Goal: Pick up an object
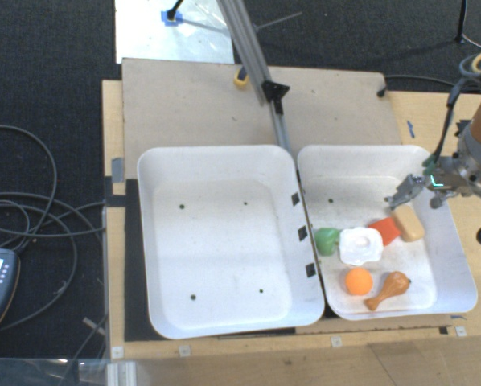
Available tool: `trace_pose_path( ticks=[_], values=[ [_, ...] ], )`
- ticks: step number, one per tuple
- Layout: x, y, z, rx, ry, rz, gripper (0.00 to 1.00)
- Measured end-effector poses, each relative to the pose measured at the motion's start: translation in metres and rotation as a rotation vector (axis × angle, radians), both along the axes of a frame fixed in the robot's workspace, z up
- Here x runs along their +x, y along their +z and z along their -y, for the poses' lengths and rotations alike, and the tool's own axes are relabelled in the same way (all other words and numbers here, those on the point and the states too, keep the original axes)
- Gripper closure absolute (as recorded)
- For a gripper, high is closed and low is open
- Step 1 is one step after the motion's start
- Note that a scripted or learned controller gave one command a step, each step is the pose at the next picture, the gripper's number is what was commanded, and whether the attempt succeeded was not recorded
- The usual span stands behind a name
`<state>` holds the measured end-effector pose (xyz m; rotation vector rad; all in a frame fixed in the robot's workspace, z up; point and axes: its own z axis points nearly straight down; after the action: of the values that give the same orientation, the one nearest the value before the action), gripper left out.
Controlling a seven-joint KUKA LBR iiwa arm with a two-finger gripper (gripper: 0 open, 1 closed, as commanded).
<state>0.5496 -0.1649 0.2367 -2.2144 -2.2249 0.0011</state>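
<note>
We're looking down on the bench and two white bins sit side by side, the left bin (216, 240) in the middle of the frame and the right bin (369, 175) toward the right. All the action is in the right bin's lower half: a green piece (326, 240) by the dividing wall, a white lump (360, 245) touching it on its right, then an orange-red block (387, 232) and a tan block (409, 223) pressed against each other. Just below the white lump we see an orange ball (358, 281), and beside it a brown drumstick-shaped toy (388, 289) lying at a slant.

At the right edge, the arm reaches in and the gripper (417, 191) hangs above the tan block, near it. We can see its fingers spread apart with nothing between them. A grey pole (248, 43) crosses the upper middle of the frame.
</note>
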Motion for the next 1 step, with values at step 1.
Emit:
trace_pose_path(
  ticks=[1],
  values=[
    [0.0007,0.0019,0.0001,-0.001,-0.001,0.004,0.00]
  ],
)
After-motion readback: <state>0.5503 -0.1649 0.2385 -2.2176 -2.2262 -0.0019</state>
